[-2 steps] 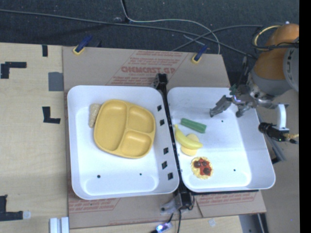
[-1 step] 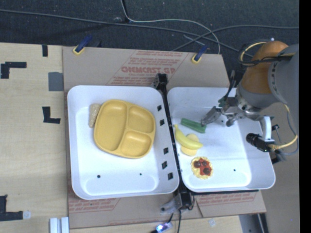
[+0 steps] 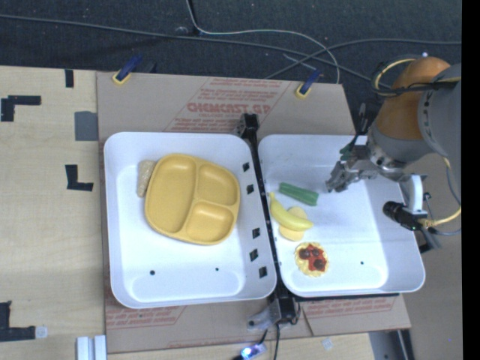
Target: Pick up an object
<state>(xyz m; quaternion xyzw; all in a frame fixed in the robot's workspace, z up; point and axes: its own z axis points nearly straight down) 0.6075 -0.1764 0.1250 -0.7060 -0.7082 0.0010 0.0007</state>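
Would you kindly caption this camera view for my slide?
Grey arm's gripper hovers in the right white bin near a green toy vegetable; a yellow divided plate fills the left.

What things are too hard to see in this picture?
- Gripper, camera view: fingers too small and blurred to judge.
- Tan flat item, left bin: mostly hidden under the yellow divided plate.
- Round yellow toy with red spots, right bin: too small to identify.
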